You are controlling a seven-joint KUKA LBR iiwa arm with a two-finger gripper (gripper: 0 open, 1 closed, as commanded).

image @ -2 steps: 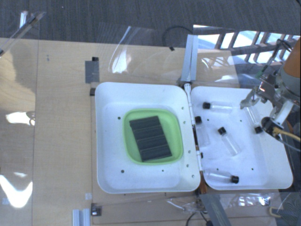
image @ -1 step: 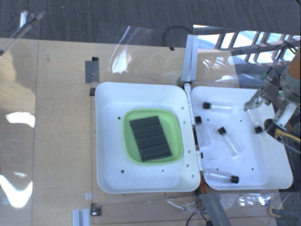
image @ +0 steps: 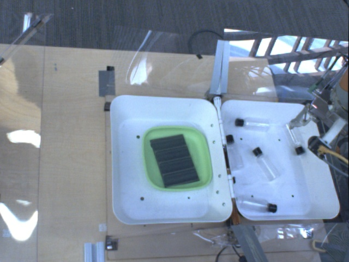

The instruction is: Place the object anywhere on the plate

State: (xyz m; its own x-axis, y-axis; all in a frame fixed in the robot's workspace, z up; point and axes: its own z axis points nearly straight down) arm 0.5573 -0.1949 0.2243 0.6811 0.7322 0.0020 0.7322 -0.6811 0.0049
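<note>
- A dark grey ribbed block [image: 174, 160], rectangular with ridges across it, lies flat on the green plate [image: 203, 167], roughly at the plate's middle and turned slightly askew to its edges.
- The green plate, square with rounded corners, sits in the hollow of the left white bin [image: 125, 201].
- The right white bin [image: 316, 201] touches the left one along a shared hinged edge.
- In the right bin lie several clear vials with black caps: one [image: 252, 124] near the upper left corner, one [image: 263, 161] near the middle, one [image: 260, 206] along the lower edge, one [image: 296, 142] towards the right, and a lone black cap [image: 229, 140] by the left wall.
- The end effector [image: 299, 121] reaches in over the upper right of the right bin, well apart from the block, a whole bin away from it; its thin tip is too small to tell whether it is released or clenched.
- Both bins rest on a pale wooden table [image: 60, 146] with bright reflections.
</note>
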